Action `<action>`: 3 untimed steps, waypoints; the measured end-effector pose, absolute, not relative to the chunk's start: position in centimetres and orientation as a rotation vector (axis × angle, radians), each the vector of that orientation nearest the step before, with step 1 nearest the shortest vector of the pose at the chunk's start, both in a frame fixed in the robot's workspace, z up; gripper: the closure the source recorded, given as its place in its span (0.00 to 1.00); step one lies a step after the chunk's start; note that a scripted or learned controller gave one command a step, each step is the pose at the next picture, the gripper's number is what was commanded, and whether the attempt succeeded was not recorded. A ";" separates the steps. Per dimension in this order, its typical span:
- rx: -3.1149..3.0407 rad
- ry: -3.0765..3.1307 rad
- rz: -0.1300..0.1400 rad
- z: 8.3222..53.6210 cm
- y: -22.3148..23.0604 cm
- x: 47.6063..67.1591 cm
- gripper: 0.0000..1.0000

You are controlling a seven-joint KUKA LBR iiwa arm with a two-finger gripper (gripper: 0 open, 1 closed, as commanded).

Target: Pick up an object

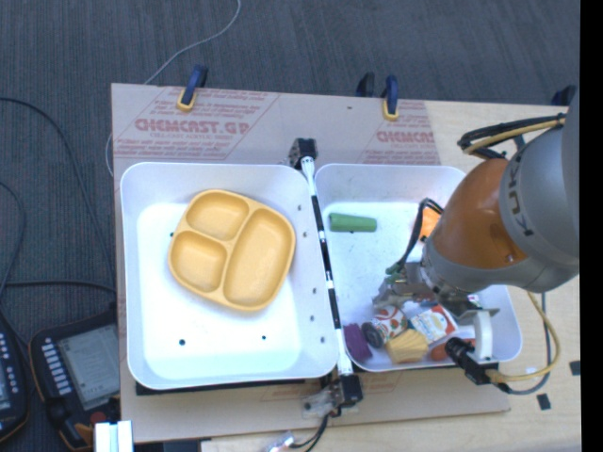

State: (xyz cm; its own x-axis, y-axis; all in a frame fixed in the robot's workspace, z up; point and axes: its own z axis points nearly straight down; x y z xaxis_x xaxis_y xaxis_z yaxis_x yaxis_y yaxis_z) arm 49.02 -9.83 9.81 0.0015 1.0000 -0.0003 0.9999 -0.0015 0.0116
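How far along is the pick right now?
Done: the arm has reached into the right bin and is low over the cluttered pile at its near corner. In hand: nothing visibly lifted; the end effector sits among the items, its grip unclear. Left: close on one item and raise it. The green piece and the yellow divided plate lie untouched.

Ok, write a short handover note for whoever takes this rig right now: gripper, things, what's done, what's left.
Gripper: low in the right white bin over the heap of small mixed objects at its near end; finger state unclear.
Things: green oblong block lies apart near that bin's far side; yellow three-compartment plastic plate sits in the left white bin.
Done: nothing visibly lifted.
Left: grasp one object, raise it.
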 end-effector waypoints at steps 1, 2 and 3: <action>2.217 2.214 0.012 9.8 -9.8 49.0 0.00; 2.218 2.214 0.012 10.7 -9.8 49.0 1.00; 2.218 2.214 0.012 10.7 -9.8 49.0 0.00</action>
State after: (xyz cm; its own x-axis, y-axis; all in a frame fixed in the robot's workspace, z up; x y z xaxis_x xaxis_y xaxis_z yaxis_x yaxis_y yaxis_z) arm 49.04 -9.82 10.71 0.0020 1.0000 0.0001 0.9999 -0.0020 0.0105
